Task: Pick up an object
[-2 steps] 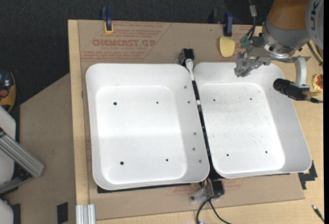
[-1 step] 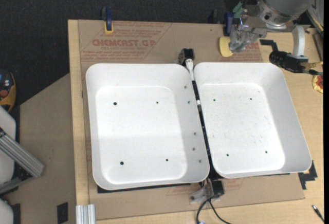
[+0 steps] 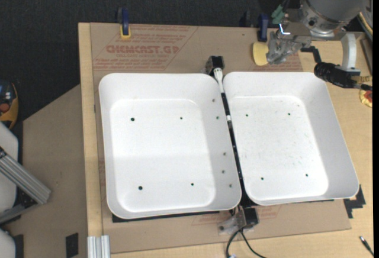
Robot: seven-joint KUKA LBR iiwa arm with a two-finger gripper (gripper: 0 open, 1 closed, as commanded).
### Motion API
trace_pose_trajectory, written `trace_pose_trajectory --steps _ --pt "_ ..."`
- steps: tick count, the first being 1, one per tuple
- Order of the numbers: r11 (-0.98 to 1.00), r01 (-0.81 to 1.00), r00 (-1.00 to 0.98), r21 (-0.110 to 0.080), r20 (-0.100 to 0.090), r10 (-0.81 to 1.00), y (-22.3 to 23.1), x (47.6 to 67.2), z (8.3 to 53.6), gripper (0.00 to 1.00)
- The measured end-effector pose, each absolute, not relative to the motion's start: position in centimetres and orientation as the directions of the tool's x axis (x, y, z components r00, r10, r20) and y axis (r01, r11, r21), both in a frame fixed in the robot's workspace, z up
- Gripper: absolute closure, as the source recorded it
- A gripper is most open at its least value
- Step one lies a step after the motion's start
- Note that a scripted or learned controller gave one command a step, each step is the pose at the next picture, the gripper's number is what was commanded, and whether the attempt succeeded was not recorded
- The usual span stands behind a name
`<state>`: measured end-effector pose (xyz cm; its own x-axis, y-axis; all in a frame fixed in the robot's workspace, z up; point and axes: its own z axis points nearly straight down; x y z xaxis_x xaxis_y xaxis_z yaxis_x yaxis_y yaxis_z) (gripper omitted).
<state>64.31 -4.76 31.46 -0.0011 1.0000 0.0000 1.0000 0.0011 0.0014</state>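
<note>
My gripper hangs above the brown board behind the far edge of the right bin, outside both bins. A small pale yellow object shows just left of the gripper, touching it or very close. I cannot tell whether the gripper holds it or it lies on the board. The left bin sits beside the right one, and only white floor with small dark dots is visible in each.
The bins rest on a brown board with red lettering. Blue clamps stand at its far edge. A black bracket sits at the far end of the seam between the bins. Grey rails lie at the left.
</note>
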Motion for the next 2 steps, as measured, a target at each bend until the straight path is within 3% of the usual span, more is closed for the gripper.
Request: trace_pose_trajectory --steps 1,2 --pt "-0.001 1.0 0.001 0.004 -0.001 1.0 -5.8 63.2 33.2 1.0" --pt "0.002 1.0 -0.002 -0.007 0.001 1.0 -3.2 65.4 26.8 1.0"
